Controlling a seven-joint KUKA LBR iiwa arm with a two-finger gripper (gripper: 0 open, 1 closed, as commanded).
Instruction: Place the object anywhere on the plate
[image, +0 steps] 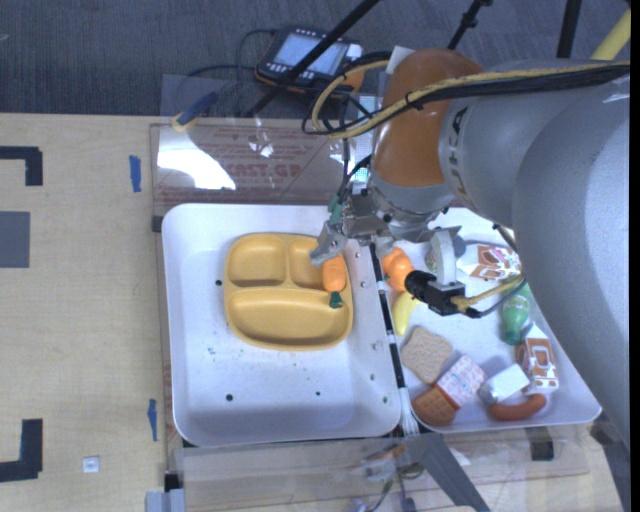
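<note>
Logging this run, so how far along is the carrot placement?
Done: the small orange toy carrot has left the right white bin and sits at the right edge of the yellow divided plate. In hand: the gripper is right above it. Left: letting go and backing off.

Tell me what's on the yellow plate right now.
A toy carrot rests at the plate's right edge, just below the gripper. The other compartments look bare. The arm hides the plate's upper right corner, so that part cannot be checked.
</note>
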